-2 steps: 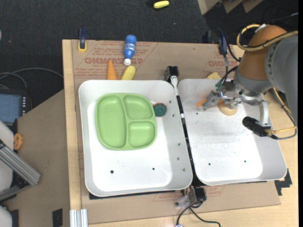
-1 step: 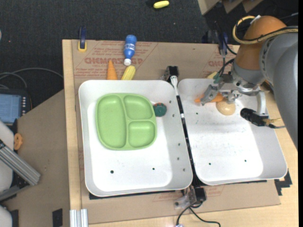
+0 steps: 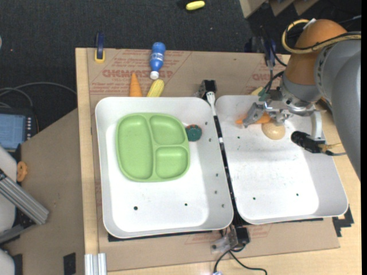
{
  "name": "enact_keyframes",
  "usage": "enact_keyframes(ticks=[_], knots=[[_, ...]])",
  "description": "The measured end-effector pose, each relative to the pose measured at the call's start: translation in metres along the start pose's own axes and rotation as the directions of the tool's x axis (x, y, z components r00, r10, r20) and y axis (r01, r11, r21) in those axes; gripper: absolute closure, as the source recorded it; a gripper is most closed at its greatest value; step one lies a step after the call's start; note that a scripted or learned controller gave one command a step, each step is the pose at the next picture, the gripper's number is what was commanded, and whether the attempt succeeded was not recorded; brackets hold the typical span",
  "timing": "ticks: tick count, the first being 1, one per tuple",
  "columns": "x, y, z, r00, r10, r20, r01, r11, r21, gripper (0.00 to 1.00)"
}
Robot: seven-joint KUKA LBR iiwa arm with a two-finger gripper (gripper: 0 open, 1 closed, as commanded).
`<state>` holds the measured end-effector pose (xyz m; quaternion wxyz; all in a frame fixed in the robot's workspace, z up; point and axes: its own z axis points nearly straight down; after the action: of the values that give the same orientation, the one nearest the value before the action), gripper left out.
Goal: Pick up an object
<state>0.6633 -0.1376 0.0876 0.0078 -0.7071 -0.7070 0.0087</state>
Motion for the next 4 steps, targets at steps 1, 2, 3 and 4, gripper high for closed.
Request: enact_keyframes(ticks=[1,2,3,4], knots=[[0.029,-0.009,-0.007,1.000,-0.001,0.006,0.001,1.000,-0.030,0.00],[-0.072,-0.060,-0.001,1.000,0.007,0.005,-0.007,0.999,-0.032,0.00],[0.028,-0.017,0.003,1.000,-0.009,0.004,0.010,1.000,-0.018,0.00],[0.025,-0.016,-0.010,1.000,-0.001,0.001,0.001,1.000,-0.029,1.00]])
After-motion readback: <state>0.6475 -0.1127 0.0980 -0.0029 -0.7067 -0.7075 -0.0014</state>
